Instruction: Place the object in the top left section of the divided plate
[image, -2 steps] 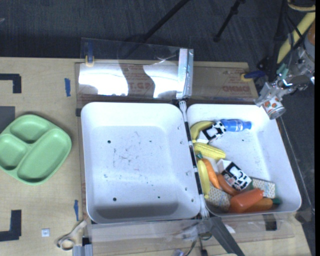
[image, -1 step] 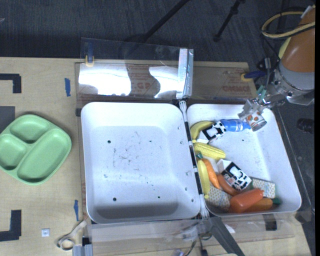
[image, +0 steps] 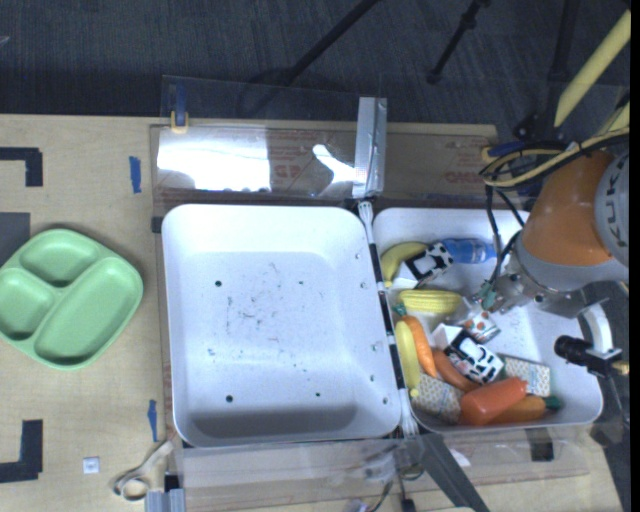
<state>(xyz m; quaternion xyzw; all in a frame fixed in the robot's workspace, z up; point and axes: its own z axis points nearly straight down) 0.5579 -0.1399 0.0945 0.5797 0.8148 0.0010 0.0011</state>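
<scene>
Camera view, from above and at a slant. The grey arm (image: 580, 215) with its orange band enters from the right and bends down over the right bin (image: 590, 405). The gripper (image: 497, 297) hangs low among the clutter in that bin; whether it is wide, narrow or clasping anything cannot be told, since the wrist hides its tip.

Just left of the gripper lies a corn cob (image: 432, 300); beyond that, toward the bin's far left corner, a banana (image: 398, 257) and a black-and-white toy (image: 430, 262). A blue bottle (image: 468, 250) lies just behind the gripper. In front of it, toward the near rim, sit a second black-and-white toy (image: 474, 358), a carrot (image: 428, 352) and an orange-red vegetable (image: 495, 400).

Left of the gripper, past the dividing wall, is the left bin (image: 270, 320). Well apart, farther left on the wooden bench (image: 80, 160), rests the green divided plate (image: 68, 297).
</scene>
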